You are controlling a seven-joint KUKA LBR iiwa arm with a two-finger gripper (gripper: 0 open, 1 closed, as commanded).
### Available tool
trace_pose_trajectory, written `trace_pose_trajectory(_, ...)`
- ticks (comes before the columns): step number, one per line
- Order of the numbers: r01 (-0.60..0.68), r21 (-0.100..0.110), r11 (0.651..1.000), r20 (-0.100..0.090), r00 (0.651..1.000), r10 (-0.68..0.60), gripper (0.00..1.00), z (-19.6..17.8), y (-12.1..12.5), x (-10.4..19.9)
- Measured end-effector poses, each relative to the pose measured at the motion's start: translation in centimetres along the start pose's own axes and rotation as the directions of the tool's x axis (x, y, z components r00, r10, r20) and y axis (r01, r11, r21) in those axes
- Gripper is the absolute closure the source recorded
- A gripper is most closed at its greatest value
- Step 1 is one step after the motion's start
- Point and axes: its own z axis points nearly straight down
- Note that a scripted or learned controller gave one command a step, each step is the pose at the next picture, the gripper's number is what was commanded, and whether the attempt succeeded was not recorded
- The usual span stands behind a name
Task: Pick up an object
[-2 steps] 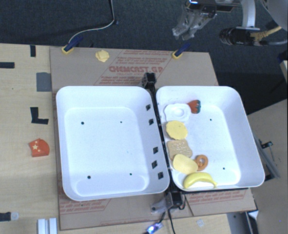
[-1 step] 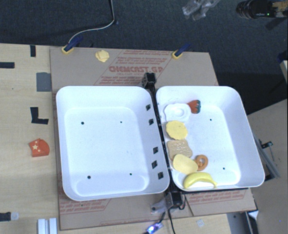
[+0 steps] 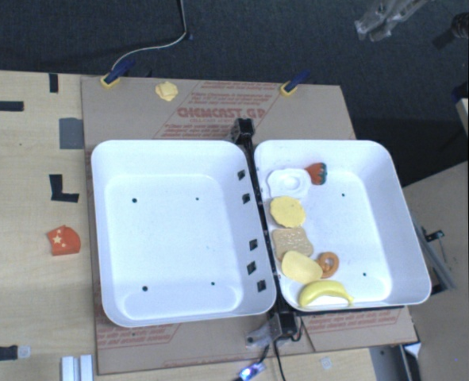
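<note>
Dark carpet lies behind your bench, where the gripper point(image 3: 383, 16) hangs blurred, well beyond the right bin point(image 3: 393, 213); you cannot tell its state. Inside that bin, along its left wall, your objects cluster: strawberry point(image 3: 317, 172), white piece point(image 3: 288, 184), yellow disc point(image 3: 287, 211), cracker point(image 3: 290, 240), small ring point(image 3: 328, 262), banana point(image 3: 324, 294)

My bench point(image 3: 28, 157) carries a cardboard sheet point(image 3: 218, 109) w/ two white bins: left bin point(image 3: 171, 308), right bin point(image 3: 377, 213). A yellow lump point(image 3: 167, 91) sits on the cardboard; a red piece point(image 3: 63, 240) lies on bare wood.
</note>
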Motion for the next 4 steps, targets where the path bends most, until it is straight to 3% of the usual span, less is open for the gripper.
trace_pose_trajectory(2, 0.001, 0.001, 1.0, 0.0, 1.0, -0.001, 1.0, 0.1, 0.1, -17.2)
trace_pose_trajectory(4, 0.008, 0.0, 1.0, -0.001, 1.0, -0.008, 1.0, 0.0, 0.1, -16.7)
